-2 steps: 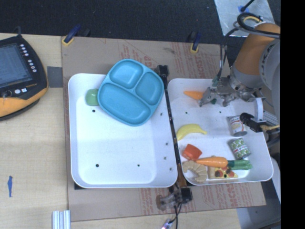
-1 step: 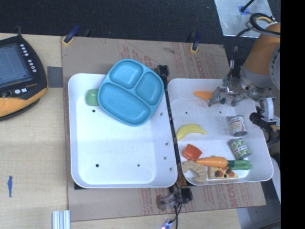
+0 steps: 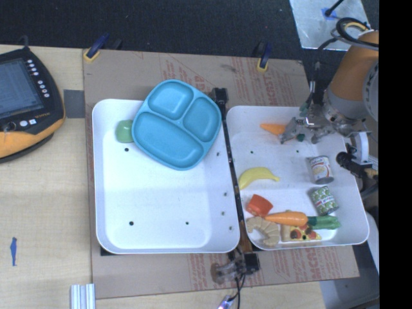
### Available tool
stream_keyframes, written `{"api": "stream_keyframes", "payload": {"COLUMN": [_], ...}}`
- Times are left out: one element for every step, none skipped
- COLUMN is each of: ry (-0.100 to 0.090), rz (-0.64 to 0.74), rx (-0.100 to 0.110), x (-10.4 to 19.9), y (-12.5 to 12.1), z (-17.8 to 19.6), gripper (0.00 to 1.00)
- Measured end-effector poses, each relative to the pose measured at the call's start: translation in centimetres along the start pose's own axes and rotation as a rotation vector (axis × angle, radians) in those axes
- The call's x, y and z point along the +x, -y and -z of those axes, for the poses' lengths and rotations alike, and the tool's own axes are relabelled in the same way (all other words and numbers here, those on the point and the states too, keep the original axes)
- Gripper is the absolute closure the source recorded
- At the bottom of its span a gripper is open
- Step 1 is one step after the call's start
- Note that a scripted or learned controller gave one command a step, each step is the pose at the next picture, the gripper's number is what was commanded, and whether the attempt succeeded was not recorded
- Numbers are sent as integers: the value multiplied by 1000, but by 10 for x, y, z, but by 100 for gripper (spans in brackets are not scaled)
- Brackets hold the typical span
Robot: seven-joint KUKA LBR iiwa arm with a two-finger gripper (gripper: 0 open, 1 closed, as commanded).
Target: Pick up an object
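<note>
My gripper (image 3: 294, 136) hangs over the back of the right bin (image 3: 360, 237), its two dark fingers spread open with nothing between them. A small orange carrot piece (image 3: 273, 129) lies just left of the fingertips, apart from them. Further forward in the same bin lie a yellow banana (image 3: 257, 176), a small tin can (image 3: 320, 169), a green-labelled can (image 3: 324, 200), a red pepper piece (image 3: 259, 205), a long carrot with a green top (image 3: 293, 218) and a tan biscuit-like item (image 3: 265, 230).
The left bin (image 3: 161, 217) holds a blue divided plate (image 3: 177, 124) tilted over its back edge, with a green object (image 3: 124, 131) partly under it. A control pendant (image 3: 26, 102) lies at the far left of the bench.
</note>
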State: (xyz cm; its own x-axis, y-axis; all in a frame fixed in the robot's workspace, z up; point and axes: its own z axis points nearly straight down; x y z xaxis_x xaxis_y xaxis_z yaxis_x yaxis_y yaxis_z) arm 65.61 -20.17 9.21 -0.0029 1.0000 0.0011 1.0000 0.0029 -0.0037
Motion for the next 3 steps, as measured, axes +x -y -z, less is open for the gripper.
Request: {"api": "stream_keyframes", "payload": {"ry": [1,0,0], "rz": [0,1,3], "rx": [-1,-1,2], "x": [-10,-10,-10], "y": [0,0,0], "z": [0,0,10], "gripper": [0,0,100]}}
